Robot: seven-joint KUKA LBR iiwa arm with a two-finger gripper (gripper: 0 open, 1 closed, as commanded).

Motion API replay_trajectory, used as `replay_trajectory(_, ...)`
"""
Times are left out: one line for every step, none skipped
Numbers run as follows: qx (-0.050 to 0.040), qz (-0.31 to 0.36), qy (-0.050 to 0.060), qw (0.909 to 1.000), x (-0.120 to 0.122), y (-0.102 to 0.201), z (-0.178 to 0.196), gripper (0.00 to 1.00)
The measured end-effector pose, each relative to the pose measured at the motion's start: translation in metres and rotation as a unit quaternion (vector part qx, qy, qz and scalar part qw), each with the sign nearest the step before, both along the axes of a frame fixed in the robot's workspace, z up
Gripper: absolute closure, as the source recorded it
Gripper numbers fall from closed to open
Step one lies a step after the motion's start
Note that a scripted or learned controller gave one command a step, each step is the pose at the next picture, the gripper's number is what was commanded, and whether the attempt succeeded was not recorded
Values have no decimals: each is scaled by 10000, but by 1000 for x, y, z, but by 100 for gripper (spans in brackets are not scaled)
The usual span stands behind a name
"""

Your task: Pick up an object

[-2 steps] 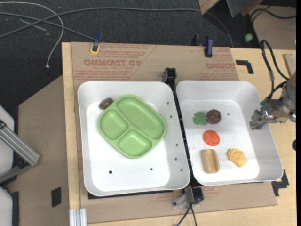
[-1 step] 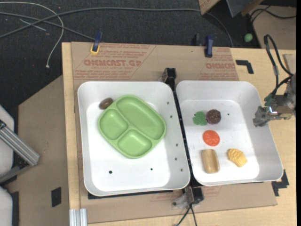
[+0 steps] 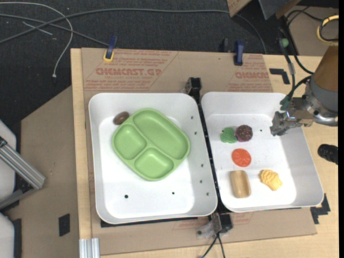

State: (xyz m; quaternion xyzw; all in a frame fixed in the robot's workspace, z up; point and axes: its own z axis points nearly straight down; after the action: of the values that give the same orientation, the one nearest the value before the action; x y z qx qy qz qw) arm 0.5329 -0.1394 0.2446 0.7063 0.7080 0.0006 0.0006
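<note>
Two blue clamps (image 3: pixel 110 48) on cardboard sheet (image 3: pixel 161 69), white cables (image 3: pixel 37 20) on dark carpet (image 3: pixel 161 15) behind.

We cannot tell how the gripper (image 3: pixel 279 123) has its fingers set; they are too small and dark against the right bin (image 3: pixel 301 160). The arm (image 3: pixel 329 85) is cut off by the right edge. The small brown object (image 3: pixel 121 118) beside the green tray (image 3: pixel 151 143) is too small to name.

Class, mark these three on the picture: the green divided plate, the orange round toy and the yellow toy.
Green divided plate (image 3: pixel 151 143), camera view, central ridge.
Orange round toy (image 3: pixel 241 157), camera view, top face.
Yellow toy (image 3: pixel 271 179), camera view, middle.
</note>
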Motion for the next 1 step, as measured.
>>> replay_trajectory(3,14,-4,10000,16,49,7,100)
